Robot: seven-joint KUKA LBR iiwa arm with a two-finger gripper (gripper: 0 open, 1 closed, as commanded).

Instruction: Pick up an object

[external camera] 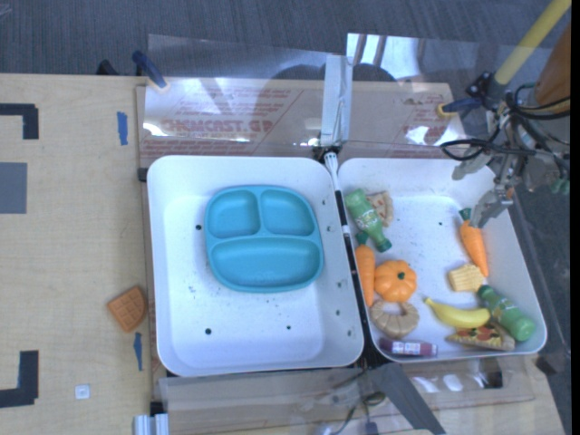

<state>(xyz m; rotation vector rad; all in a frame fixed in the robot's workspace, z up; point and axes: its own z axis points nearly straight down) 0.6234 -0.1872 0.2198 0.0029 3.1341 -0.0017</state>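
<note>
The right white bin [426,211] holds several toy foods. Along its right side lie a carrot [473,248], a yellow cheese wedge [465,278], a banana [458,314], a green bottle [506,313] and a pizza slice [480,338]. Near its left wall are a second green bottle [367,217], a cracker [382,208], another carrot [364,275], an orange pumpkin [395,280], a bagel [395,318] and a small red tube [412,347]. My gripper [494,205] hangs at the bin's upper right, just above the leafy end of the right-hand carrot, with nothing seen held.
The left bin [181,315] holds a blue divided plate [263,238]. A brown waffle piece [128,308] lies on the wooden bench outside the bins. A clear plastic wall [272,107] stands behind both bins. Cables hang around the wrist [507,143].
</note>
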